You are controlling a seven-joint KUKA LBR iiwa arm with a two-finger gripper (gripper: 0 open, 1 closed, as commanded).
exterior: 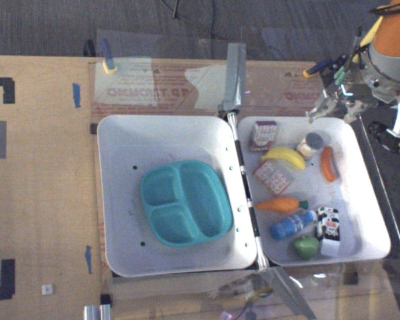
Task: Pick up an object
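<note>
Objects for picking lie in the right bin (370, 199): one banana (285, 157), one carrot (278, 205), one blue bottle (291, 225), one green pepper (306, 247), one cow-print carton (328, 228), one red sausage (329, 164), one small jar (311, 143) and two snack packets (264, 135). The left bin (117, 179) holds one teal tray (185, 203) with three compartments. The gripper (337, 109) hangs over the right bin's far rim, fingers spread, pinching nothing.

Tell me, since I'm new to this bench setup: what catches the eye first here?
The teal divided plate sits alone in the left bin. The right bin is crowded with toy food, including a yellow banana and an orange carrot. The gripper hangs at that bin's far edge.
</note>
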